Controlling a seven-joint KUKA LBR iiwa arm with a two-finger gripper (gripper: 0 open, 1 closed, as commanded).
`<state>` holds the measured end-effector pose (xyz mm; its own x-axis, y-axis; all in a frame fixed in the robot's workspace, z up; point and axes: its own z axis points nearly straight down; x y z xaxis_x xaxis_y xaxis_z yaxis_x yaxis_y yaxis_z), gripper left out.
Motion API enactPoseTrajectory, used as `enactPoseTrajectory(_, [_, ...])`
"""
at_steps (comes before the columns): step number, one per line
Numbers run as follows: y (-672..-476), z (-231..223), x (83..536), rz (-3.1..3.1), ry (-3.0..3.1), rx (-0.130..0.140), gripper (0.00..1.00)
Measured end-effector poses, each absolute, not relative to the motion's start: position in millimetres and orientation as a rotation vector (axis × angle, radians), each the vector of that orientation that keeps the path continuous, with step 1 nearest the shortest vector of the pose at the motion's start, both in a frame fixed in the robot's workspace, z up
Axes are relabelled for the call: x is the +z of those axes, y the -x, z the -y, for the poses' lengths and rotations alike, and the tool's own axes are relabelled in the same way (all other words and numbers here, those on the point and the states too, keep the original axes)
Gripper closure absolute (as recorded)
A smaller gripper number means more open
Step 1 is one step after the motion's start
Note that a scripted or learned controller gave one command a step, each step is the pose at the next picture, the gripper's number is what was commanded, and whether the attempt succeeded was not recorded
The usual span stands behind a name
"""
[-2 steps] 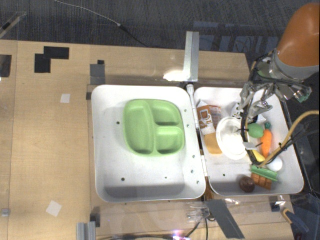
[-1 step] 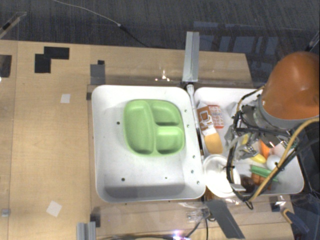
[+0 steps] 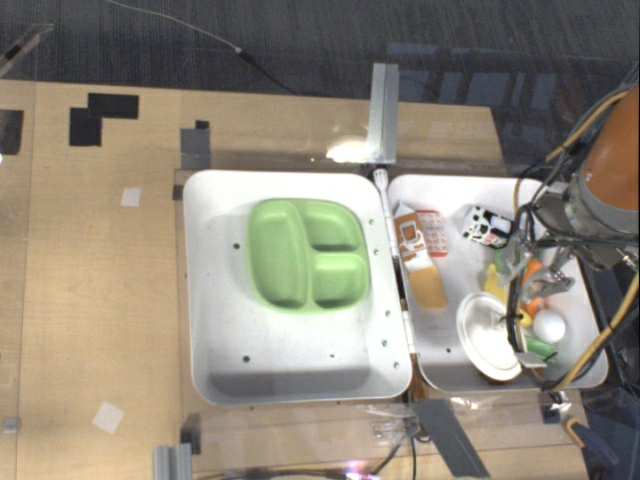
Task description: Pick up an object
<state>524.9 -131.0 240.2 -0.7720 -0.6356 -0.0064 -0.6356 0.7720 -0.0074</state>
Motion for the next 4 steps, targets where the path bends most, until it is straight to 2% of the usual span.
enactPoseTrajectory(1, [-541.4,162,255,-2.753,1.495,-0.007,1.0])
enactPoseTrajectory(2, [-503.5,192,243,-2.571,1.797,-0.003,1.0])
enactPoseTrajectory(3, [-488.1,205,206,-2.252,2.184,-0.002,1.0])
enactPoseTrajectory(4, [-519.2,204,216,-1.837,2.543,-0.001,1.0])
